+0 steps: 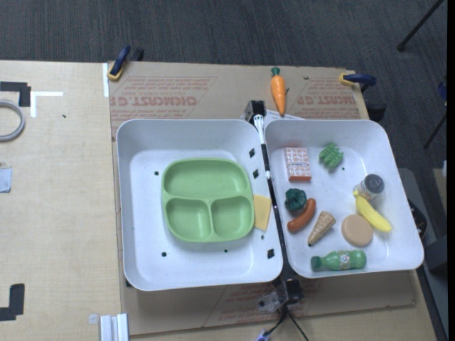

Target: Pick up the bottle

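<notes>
bottle in right bin, front | tray in left bin

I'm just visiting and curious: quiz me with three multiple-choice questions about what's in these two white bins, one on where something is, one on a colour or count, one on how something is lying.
1. Where is the bottle?
A. right bin, near edge
B. left bin
C. on the green tray

2. How many compartments has the green tray?
A. two
B. three
C. five

3. How is the bottle positioned?
A. standing upright
B. lying on its side
C. propped upright inside the tray

Answers: 1 A, it lies along the right bin's near edge. 2 B, one wide section and two smaller ones. 3 B, its length runs flat along the bin floor.
</notes>
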Robot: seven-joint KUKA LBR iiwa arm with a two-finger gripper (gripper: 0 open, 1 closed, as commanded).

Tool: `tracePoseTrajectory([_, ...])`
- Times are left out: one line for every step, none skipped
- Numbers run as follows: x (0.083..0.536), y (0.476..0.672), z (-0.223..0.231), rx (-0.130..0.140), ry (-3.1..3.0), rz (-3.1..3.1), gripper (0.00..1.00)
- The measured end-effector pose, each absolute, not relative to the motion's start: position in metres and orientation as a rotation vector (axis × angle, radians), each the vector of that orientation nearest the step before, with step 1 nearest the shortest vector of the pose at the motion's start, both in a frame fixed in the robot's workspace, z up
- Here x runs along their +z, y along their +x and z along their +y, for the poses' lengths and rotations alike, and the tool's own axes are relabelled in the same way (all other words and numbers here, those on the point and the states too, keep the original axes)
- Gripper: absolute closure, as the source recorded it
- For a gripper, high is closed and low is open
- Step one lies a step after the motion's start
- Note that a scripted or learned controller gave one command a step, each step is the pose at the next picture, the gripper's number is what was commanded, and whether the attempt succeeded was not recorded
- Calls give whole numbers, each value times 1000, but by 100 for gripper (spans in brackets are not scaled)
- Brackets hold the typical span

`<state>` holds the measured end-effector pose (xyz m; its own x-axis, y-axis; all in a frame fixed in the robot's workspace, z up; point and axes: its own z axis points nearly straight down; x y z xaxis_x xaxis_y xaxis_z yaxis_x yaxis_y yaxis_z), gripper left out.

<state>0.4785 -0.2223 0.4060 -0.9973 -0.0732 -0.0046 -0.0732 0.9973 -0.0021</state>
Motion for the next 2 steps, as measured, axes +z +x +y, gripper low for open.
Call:
tracePoseTrajectory([430,485,-222,-3,-269,3125,100])
tracePoseTrajectory([424,485,-222,-2,-588,3083,100])
